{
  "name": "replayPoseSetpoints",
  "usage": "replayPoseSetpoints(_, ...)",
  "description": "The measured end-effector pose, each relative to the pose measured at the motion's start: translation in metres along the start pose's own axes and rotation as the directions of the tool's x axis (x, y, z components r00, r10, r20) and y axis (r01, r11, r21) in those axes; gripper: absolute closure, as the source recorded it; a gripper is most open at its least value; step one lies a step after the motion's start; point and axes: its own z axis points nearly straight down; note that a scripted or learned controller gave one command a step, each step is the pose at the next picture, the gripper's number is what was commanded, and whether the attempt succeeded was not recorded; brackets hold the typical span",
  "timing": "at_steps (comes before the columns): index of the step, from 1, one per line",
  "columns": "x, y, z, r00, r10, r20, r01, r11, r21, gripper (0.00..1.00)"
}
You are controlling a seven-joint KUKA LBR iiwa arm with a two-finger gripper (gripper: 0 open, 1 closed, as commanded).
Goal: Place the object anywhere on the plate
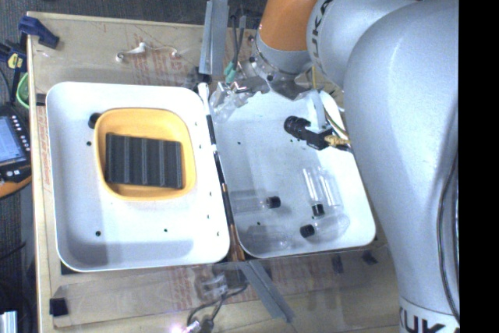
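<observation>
With the gripper state indeterminate at the right bin's 11 o'clock corner, transfer to the plate may arrive empty-handed.

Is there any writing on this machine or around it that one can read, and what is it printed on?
"KUKA", partly cut off by the picture's bottom edge, on the grey arm's base at around.
"UK" or the like, part of the same brand, running sideways along the arm near the orange band; too foreshortened to read fully.
The handheld screen at the left edge: too small and blurred to read.
</observation>
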Motion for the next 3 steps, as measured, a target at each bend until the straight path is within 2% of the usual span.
replayPoseSetpoints(1,0.037,-0.008,0.001,0.959,-0.284,-0.009,0.284,0.959,0.003,1.0)
replayPoseSetpoints(2,0.057,-0.02,0.001,0.907,-0.42,-0.01,0.421,0.907,0.002,1.0)
replayPoseSetpoints(3,0.08,-0.037,0.001,0.798,-0.603,-0.011,0.603,0.798,0.0,1.0)
